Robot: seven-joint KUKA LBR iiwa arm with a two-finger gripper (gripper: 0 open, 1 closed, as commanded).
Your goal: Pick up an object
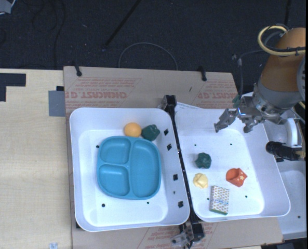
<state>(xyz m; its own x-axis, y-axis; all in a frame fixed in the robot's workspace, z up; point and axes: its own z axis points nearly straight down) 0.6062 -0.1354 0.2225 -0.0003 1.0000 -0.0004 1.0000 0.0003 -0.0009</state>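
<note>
Pincer spread, nothing in it, over upper right of right bin. Dark green object sits below-left of it, apart; red object, yellow one and patterned box lower. Arm enters from upper right, wrist angled left. Cardboard print unreadable, mirrored.

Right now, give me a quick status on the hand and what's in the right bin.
Hand open, nothing between its fingers, over the right bin's far side. Green lump, yellow piece, red piece, small box lying in that bin, untouched. Nothing between hand and them.
</note>
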